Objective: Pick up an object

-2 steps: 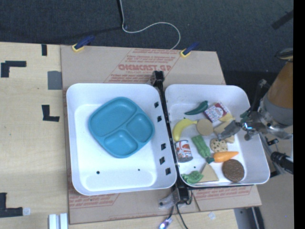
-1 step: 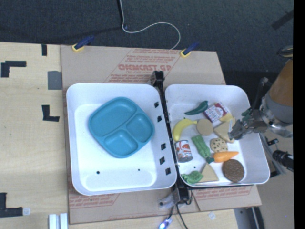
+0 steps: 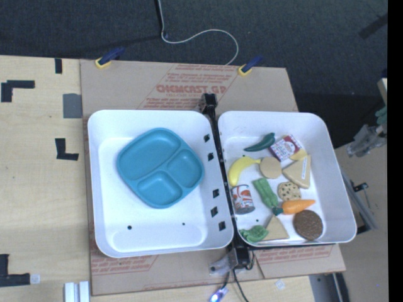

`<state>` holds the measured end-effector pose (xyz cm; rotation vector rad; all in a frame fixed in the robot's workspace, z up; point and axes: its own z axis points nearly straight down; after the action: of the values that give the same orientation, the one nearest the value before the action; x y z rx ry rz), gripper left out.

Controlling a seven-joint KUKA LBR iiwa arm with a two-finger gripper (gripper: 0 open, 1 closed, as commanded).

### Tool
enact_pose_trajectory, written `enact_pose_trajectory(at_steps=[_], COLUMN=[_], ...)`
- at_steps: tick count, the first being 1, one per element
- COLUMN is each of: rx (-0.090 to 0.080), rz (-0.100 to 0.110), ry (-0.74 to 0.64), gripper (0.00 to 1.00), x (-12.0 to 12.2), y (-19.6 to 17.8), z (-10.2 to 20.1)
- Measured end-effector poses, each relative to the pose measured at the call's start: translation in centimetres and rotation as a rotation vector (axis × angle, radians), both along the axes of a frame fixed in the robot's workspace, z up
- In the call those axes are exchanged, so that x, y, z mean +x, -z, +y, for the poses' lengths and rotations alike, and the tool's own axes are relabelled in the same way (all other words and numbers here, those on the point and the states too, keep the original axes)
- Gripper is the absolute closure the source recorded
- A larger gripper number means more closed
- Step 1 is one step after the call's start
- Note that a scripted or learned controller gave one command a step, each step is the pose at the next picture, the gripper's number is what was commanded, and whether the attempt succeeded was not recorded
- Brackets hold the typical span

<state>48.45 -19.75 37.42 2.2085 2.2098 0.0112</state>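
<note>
The bench top (image 3: 38, 187) is light wood, marked with black tape pieces (image 3: 16, 90) in angular shapes on the left side and a grey square patch (image 3: 72, 104) beside them. A brown cardboard sheet (image 3: 189, 87) with red printed lettering lies flat on the bench, fastened at its far edge by two clamps with yellow and blue parts (image 3: 110, 56), one near each far corner. Beyond the bench, dark blue-grey carpet (image 3: 283, 17) covers the floor. A thin white cable (image 3: 189, 38) loops across the carpet and runs off the top of the view. Lighting is even, with soft shadows
</note>
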Motion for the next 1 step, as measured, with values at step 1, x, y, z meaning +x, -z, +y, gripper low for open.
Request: enact_pose_trajectory(at_steps=[1], rx=[-0.001], rz=[0.003], ry=[0.001], gripper=[1.00], x=[-0.04], y=[-11.21], z=[-2.82])
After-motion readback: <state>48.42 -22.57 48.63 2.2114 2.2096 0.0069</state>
